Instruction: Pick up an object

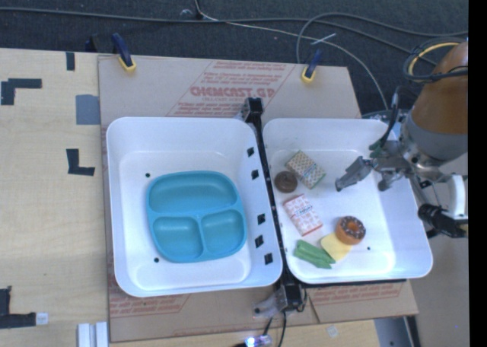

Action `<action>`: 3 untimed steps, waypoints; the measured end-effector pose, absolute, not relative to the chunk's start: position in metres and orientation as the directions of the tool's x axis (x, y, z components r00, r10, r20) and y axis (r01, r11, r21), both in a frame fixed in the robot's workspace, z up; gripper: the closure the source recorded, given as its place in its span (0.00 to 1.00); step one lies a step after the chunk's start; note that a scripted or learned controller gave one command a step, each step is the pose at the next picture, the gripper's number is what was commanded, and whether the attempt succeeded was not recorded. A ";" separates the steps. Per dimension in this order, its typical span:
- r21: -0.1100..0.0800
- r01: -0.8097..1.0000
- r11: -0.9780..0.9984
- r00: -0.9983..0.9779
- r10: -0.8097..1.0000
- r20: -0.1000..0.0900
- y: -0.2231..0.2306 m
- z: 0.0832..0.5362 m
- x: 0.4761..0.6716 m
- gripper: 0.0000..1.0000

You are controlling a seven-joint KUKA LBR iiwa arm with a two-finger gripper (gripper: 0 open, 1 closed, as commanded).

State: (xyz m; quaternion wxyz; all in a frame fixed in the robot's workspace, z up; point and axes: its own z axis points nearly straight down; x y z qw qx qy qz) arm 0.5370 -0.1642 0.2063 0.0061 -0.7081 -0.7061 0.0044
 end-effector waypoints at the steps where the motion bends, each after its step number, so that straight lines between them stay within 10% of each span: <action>1: -0.002 1.000 0.001 -0.001 1.000 0.000 -0.164 0.214 0.540 0.00; 3: -0.003 1.000 0.001 -0.001 1.000 0.000 -0.150 0.096 0.549 0.00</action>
